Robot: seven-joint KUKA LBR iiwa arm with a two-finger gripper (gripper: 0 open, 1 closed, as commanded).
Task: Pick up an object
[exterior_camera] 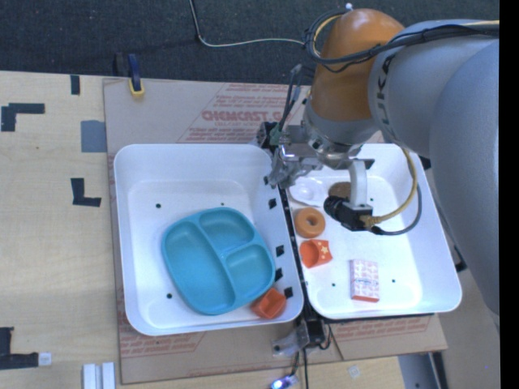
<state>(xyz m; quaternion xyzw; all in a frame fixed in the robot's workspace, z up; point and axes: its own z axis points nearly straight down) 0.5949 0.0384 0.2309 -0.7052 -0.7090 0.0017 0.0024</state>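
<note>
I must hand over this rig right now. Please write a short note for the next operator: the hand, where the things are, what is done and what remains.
Hand: low over the wall between the two bins, at the far end; no object seen in it.
Left bin: blue divided plate; orange item in the near right corner.
Right bin: brown ring, orange-red piece, patterned packet.
Done: nothing picked up yet.
Left: grasp one object and lift it.
</note>
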